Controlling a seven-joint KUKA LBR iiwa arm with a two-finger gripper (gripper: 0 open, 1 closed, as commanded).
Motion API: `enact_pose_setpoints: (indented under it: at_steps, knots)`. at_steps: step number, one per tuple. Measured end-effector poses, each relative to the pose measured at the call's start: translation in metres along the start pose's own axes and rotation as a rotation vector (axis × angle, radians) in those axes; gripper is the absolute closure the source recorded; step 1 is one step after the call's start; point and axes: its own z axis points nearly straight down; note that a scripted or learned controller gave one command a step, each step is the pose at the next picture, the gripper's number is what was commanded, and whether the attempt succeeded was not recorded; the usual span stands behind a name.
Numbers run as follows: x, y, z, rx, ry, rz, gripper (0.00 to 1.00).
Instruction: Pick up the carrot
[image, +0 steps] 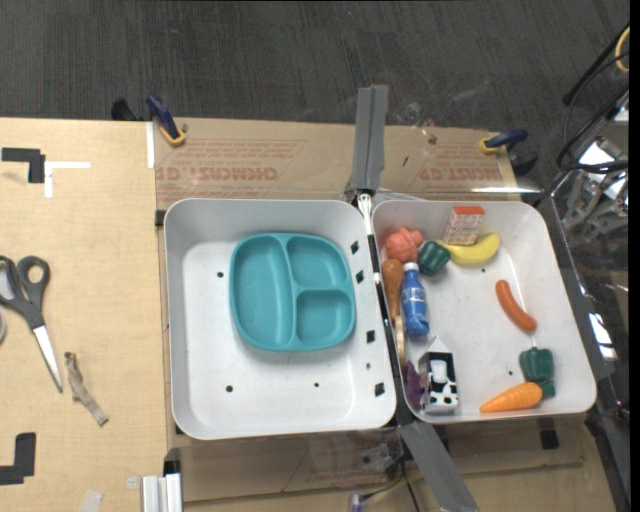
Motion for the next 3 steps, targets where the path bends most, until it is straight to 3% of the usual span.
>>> enact_pose_setpoints:
  at_steps: [1,2,3]
  knots:
    - [0.016,0.016,0.047,-0.003,0.002,-0.189,1.00]
    - [-0.021,-0.019,-0.016,0.000,-0.002,-0.444,1.00]
    - [-0.007,-0.005,0.040,-0.006,-0.001,-0.754,1.00]
